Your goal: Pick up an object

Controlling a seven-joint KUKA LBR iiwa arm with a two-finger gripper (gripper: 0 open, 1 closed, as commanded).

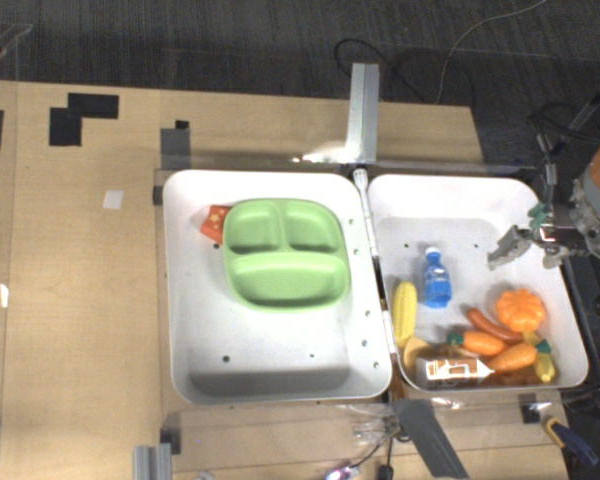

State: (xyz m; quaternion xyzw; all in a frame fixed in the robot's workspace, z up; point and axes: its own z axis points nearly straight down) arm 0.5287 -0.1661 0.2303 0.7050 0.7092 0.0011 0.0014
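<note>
Two shallow white bins sit side by side on the light wooden tabletop (70, 298). The left bin (195, 358) holds a green divided tray (283, 251), lying flat in its upper half, and a small red-orange item (213, 224) peeks out from the tray's 9 o'clock edge, touching it. The right bin (450, 213) carries a cluster of things toward its 5 o'clock corner: a small blue bottle (436, 279) near the bin's middle, a yellow corn cob (405, 310) just beside it at the bottle's 7 o'clock, an orange pumpkin-shaped toy (521, 309) toward 4 o'clock, and below that a tangle of orange carrots and sausage-like pieces (500, 346) touching one another. A brown box with a white label (452, 370) lies along the bin's 6 o'clock wall (its print is too small to read). The arm enters from 3 o'clock, and the gripper (515, 243) hangs over the right bin's 3 o'clock side, above the pumpkin toy and apart from it. One grey finger (507, 246) juts toward 8 o'clock; whether the gripper is spread or pressed together I cannot tell, and nothing shows between its tips. A metal post (364, 113) stands at 12 o'clock where the bins meet.
</note>
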